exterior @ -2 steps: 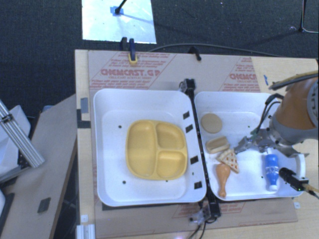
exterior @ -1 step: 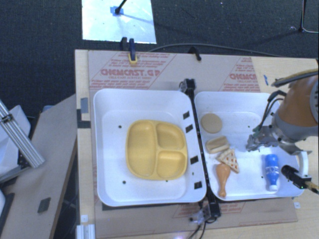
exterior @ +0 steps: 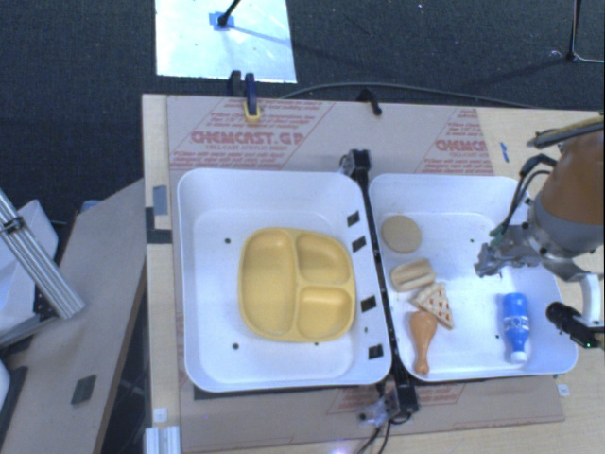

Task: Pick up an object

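We count five items in the right bin [exterior: 473,195] — one round cookie [exterior: 401,234], bread roll [exterior: 412,274], pizza slice [exterior: 436,304], drumstick [exterior: 423,340], blue bottle [exterior: 515,325]. Left bin [exterior: 217,197] has one yellow divided plate [exterior: 297,284]. Gripper [exterior: 492,259] — grip state unclear.

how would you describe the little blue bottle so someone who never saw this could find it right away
Start at the right white bin, the one without the yellow divided plate. Near its front right corner, just below the gripper, lies the blue bottle with a white cap and white base. Its neighbours to the left, a drumstick, pizza slice, bread roll and round cookie, are all tan or brown; it alone is blue.
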